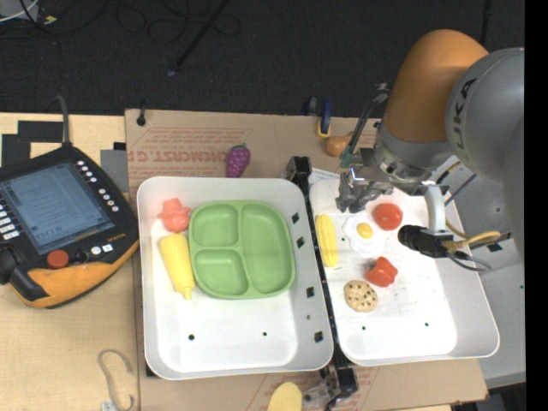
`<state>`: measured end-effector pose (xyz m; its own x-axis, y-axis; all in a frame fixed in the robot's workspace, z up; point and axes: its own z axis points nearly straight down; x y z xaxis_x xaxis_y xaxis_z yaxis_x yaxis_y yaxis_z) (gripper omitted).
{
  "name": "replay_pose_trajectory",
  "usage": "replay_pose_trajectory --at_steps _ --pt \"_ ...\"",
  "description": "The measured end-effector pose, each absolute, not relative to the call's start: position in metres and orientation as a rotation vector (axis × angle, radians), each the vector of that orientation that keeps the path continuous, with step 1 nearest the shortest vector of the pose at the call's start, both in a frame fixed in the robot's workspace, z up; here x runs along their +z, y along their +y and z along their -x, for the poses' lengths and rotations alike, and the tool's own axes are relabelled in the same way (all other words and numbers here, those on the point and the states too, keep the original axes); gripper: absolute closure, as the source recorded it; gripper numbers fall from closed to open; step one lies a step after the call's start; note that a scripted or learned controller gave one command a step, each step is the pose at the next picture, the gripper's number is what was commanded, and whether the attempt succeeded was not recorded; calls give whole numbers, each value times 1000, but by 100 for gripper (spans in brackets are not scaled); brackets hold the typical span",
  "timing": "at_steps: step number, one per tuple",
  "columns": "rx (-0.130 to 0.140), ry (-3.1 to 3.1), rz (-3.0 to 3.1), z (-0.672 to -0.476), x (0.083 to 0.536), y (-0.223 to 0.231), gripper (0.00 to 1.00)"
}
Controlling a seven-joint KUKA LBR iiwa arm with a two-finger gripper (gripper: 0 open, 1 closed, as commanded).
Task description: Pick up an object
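My gripper (352,200) hangs over the far left part of the right bin (428,336), open with nothing between its fingers. Just below it lie a fried egg (365,234) and, to its right, a red tomato (387,216). A yellow corn cob (326,240) lies along the bin's left wall. Nearer the front are a red pepper (382,271) and a chocolate-chip cookie (360,295). A black cable end (424,240) from the arm hangs over the bin's right side.
The left bin (223,341) holds a green divided plate (241,250), a pink toy (174,216) and a yellow bottle (177,264). A purple grape bunch (238,159) and an orange item (336,144) lie behind the bins. A teach pendant (56,221) sits far left, a lemon (285,396) at the front.
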<state>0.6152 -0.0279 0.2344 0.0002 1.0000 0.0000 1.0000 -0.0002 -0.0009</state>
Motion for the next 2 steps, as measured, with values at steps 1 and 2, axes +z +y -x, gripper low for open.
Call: replay_pose_trajectory --at_steps 1,2 --pt "0 -2220 2221 -622 232 -19 100" --pt "5 -2219 2221 -615 220 -28 100"
